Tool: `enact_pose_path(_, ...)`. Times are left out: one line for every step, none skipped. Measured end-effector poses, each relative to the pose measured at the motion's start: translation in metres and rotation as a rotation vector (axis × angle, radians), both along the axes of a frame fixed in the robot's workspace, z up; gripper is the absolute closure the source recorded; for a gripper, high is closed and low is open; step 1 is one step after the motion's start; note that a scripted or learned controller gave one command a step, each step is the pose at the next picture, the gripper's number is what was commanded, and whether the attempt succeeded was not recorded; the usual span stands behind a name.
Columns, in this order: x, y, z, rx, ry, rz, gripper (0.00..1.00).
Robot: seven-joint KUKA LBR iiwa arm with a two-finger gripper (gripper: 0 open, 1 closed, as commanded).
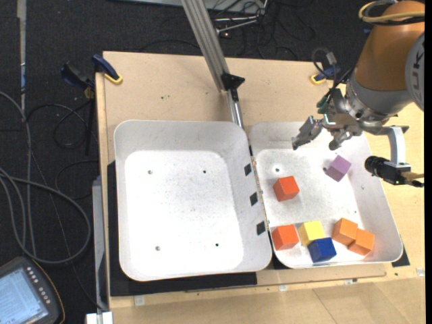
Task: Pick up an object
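Camera view: gripper over far end of right bin, fingers spread apart, nothing between them. Purple block just beside it, on bin floor. Orange cube mid-bin (apart from the rest). Near wall: orange, yellow, blue blocks clustered; two more orange at corner.

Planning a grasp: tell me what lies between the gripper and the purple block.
Camera view: bare white bin floor separates the open gripper from the purple block.
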State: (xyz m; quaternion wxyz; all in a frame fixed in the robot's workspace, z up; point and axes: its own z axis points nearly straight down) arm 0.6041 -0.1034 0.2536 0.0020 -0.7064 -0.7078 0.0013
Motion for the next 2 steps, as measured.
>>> enact_pose_path(0.001, 0.000, 0.002, -0.001, -0.004, -0.001, 0.00)
enact_pose_path(0.010, -0.001, -0.052, -0.001, 0.001, -0.002, 0.00)
